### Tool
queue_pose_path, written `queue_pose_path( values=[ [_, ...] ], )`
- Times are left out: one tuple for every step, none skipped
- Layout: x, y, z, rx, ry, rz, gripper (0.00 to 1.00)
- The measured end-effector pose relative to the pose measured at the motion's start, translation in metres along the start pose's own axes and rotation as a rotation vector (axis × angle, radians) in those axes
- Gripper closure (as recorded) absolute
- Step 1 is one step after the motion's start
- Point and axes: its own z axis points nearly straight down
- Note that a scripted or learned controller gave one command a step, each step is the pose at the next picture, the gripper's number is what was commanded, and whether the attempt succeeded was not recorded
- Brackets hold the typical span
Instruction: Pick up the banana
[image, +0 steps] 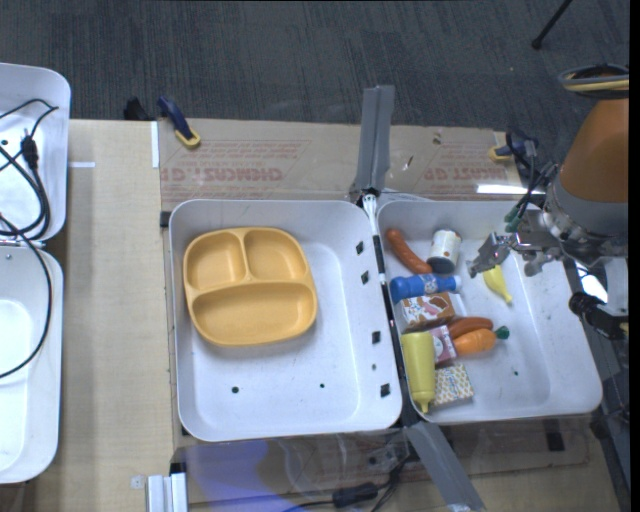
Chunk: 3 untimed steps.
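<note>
The banana (498, 284) is small and yellow and lies on the floor of the right bin (540, 380), toward its back, right of the heap of toys. My gripper (489, 256) hangs at the end of the grey arm that comes in from the right. It is just above and slightly left of the banana's upper end, very close to it. Nothing visibly sits in the gripper.
Left of the banana are a white can (443, 247), an orange sausage (407, 250), a blue bottle (425, 287), a carrot (475, 341) and a yellow bottle (420, 366). A yellow divided plate (250, 285) lies in the left bin (280, 400).
</note>
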Motion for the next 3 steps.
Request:
queue_pose_path(
  values=[
    [-0.047,0.024,0.104,-0.003,0.000,0.164,0.00],
    [-0.047,0.024,0.095,-0.003,0.000,0.164,1.00],
    [0.010,0.064,0.000,-0.003,-0.001,0.191,1.00]
  ],
)
